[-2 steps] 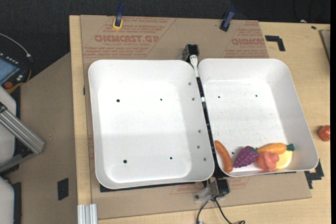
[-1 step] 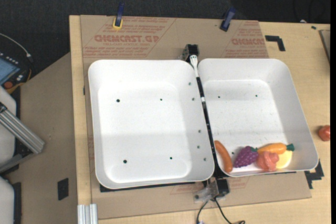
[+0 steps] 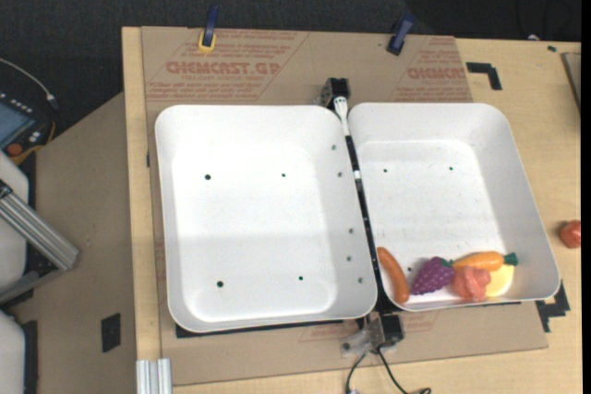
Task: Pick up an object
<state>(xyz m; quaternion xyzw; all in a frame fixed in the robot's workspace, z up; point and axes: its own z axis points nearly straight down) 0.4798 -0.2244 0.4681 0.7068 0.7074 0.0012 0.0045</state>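
Toy food lies along the front edge of the right bin [image 3: 434, 143]. An orange sausage-like piece [image 3: 392, 274] leans at the front left corner. Beside it sits a purple grape bunch [image 3: 431, 275]. To the right of the grapes are an orange carrot with a green tip [image 3: 484, 260], a pink-red piece [image 3: 469, 283] and a yellow piece [image 3: 500, 282], all touching one another.
The left bin [image 3: 249, 217] sits beside the right one on a brown board [image 3: 277, 65]. Two blue clamps [image 3: 211, 25] [image 3: 402, 32] hold the board's far edge. A small red object [image 3: 571, 234] lies on the board right of the bins.
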